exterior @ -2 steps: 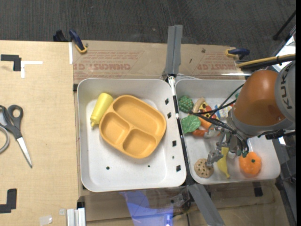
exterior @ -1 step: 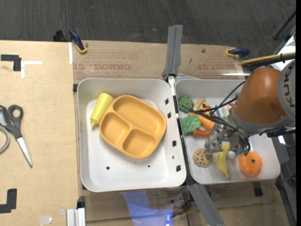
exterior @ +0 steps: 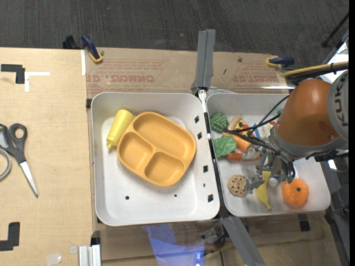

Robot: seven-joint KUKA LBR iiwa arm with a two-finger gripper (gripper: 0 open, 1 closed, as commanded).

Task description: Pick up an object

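My gripper (exterior: 265, 176) reaches down into the right bin (exterior: 316, 204), its metal fingers low among the toy food. Right under it lies a yellow banana-like piece (exterior: 264, 195). A round cookie (exterior: 237, 185) sits just to its left and an orange fruit (exterior: 295, 193) just to its right. Behind the gripper lie a carrot (exterior: 242, 143), a green leafy piece (exterior: 224, 146) and a green broccoli-like piece (exterior: 218, 121). The arm's orange band (exterior: 308, 112) hides the back right part of the bin.
The left bin (exterior: 111, 204) holds an orange divided plate (exterior: 157, 147) and a yellow bottle (exterior: 118, 127) leaning at the plate's left edge. A grey divider bar (exterior: 204, 60) stands between the bins at the back. Scissors (exterior: 19, 154) lie on the bench far left.
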